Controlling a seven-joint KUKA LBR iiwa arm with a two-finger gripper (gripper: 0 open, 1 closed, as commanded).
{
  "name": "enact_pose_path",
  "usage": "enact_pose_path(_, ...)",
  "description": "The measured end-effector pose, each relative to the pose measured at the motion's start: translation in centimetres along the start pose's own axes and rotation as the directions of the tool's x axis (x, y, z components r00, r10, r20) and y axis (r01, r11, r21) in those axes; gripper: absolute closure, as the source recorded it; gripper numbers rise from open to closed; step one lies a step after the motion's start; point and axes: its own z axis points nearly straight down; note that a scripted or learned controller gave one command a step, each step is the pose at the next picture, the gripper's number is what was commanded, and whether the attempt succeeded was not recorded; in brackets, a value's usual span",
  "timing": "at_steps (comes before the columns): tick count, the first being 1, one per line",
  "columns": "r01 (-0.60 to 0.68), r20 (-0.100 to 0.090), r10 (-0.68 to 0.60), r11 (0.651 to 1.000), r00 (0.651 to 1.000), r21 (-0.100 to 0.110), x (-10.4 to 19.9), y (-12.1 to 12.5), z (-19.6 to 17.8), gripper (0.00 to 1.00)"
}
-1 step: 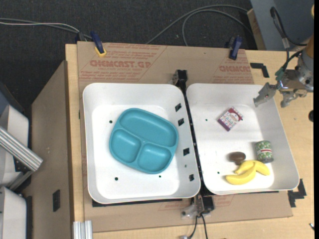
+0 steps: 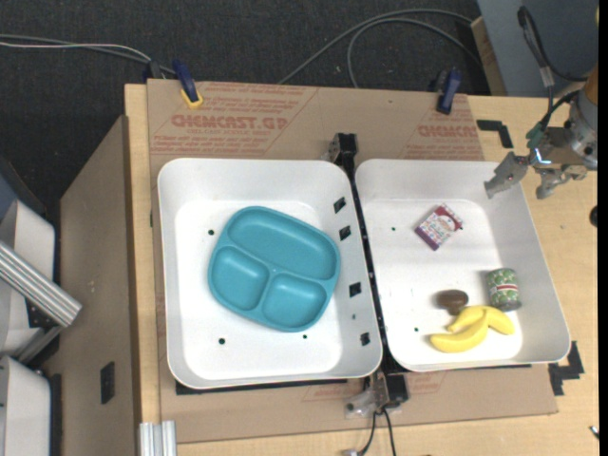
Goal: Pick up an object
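Observation:
The right bin holds a small purple and white packet near its middle. At its front right lie a yellow banana, a small brown lump and a little green can, close together. A teal divided plate lies in the left bin. My gripper hangs over the right bin's far right corner, open, with nothing between its fingers. It is well up and to the right of the packet.
Two clamps pin the cardboard sheet at the back. A black divider runs between the bins. Cables trail across the dark floor behind the bench.

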Motion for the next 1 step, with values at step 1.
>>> enact_pose_path(1,-0.001,-0.002,0.001,1.000,1.000,0.006,-0.87,-0.55,5.36,0.00)
